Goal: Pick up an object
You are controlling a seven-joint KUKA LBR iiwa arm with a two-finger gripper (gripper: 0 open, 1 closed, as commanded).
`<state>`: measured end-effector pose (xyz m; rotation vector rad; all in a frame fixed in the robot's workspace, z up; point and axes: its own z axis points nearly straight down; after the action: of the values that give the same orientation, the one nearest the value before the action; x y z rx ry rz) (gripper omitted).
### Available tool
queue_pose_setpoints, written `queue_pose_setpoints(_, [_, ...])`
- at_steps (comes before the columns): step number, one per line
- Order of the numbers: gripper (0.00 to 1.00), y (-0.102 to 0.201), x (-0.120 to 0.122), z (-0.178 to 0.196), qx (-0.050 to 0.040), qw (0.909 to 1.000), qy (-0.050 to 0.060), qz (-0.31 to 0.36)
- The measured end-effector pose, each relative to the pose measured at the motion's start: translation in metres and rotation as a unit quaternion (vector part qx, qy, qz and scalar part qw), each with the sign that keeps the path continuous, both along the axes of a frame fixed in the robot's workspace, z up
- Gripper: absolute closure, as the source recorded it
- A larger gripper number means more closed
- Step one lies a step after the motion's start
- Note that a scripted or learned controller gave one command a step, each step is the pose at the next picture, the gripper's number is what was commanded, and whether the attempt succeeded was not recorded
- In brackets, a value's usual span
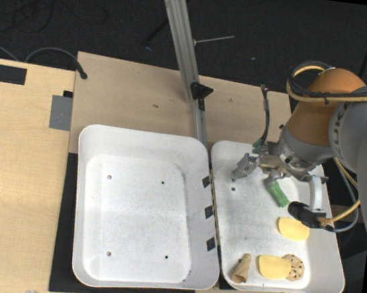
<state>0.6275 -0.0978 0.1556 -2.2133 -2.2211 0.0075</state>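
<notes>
Two shallow white bins sit side by side on the tabletop (pixel 17 173). The left bin (pixel 137 207), in the lower centre of the frame, shows only its speckled white floor with a few small dark dots. The right bin (pixel 274 223), in the lower right, holds all the loose things. A green cylindrical piece (pixel 277 191) lies tilted near its upper middle. Below that is a pale yellow rounded piece (pixel 292 229). Along the bottom edge sit a tan cone (pixel 241 268), a second yellow piece (pixel 273 267) and, touching its right side, a brown speckled cookie (pixel 294 266).

The arm (pixel 330 116) reaches in from the right over the upper part of the right bin. Its gripper (pixel 249 164) hangs just left of the green piece, apart from it; its jaws stand spread, with nothing between them. A grey metal rail (pixel 183 54) slants from the top centre down to the gap between the bins.
</notes>
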Motion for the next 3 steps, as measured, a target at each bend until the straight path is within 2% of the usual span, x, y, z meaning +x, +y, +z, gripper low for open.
queue_pose_setpoints(1, [0.00, 0.002, -0.006, -0.064, 0.0002, 1.0000, 0.001, -0.002])
queue_pose_setpoints(2, [0.00, 0.002, -0.006, -0.064, -0.0001, 1.0000, -0.002, -0.004])
queue_pose_setpoints(3, [1.00, 0.000, -0.006, -0.054, 0.0002, 1.0000, -0.002, -0.007])
